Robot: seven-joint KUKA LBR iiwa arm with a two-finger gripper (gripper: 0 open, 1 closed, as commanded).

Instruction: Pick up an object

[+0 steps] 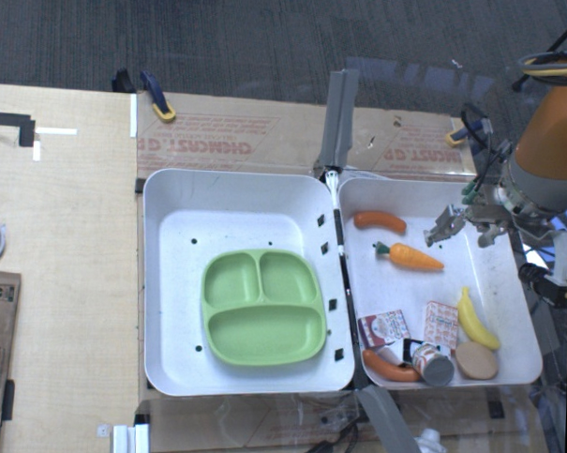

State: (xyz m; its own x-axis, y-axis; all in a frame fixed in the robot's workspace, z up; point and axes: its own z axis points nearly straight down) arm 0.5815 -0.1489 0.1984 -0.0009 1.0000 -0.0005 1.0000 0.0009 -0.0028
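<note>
- Orange plastic toy carrot (415, 258) with a small green stub at its left end lies in the right white bin (502, 376); its long axis runs nearly left to right, tip pointing right and slightly toward the near side.
- Just beyond it rests one smooth orange-red toy sausage (379, 219), also lying left to right; a second sausage of the same colour (390, 367) lies by the bin's near wall.
- One yellow curved plastic banana (475, 319) lies on the right side of the bin, its long axis running from the far end down toward the near right.
- One flat, round tan disc (476, 362) sits just beside the banana's near end.
- One small metal can (434, 362) lies on its side between the near sausage and the disc.
- Two small printed packets, red and white (384, 327) (440, 322), lie flat side by side near the can.
- Metal claw (469, 225) on the grey arm with its orange band (552, 129) hangs over the far right part of the right bin, above and to the right of the carrot, apart from it; nothing is between its fingers, and how far they are spread I cannot tell.
- Left white bin (159, 291) holds one light green plastic plate with three compartments (263, 306).
- Both bins sit side by side on the pale wooden worktop (64, 211).
</note>
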